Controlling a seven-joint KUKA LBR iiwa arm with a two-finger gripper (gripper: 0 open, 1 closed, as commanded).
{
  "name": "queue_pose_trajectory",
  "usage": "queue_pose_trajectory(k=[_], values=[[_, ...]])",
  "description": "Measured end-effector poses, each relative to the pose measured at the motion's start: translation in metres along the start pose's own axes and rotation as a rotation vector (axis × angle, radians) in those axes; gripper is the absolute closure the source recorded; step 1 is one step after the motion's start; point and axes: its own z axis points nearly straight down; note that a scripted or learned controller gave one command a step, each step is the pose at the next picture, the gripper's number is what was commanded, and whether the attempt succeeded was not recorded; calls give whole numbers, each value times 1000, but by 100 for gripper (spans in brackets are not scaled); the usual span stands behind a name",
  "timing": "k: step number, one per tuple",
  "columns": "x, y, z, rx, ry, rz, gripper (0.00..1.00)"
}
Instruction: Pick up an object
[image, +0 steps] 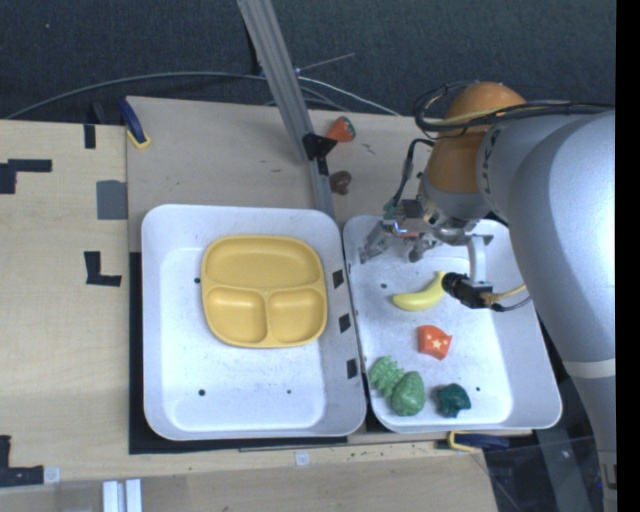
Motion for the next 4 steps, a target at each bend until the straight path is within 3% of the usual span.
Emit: queue_pose_trajectory(k=[1, 2, 4], values=[[1, -1, 11, -4, -1, 0, 0], [2, 0, 0, -5, -1, -1, 100], [-4, 3, -105, -12, -1, 2, 100]])
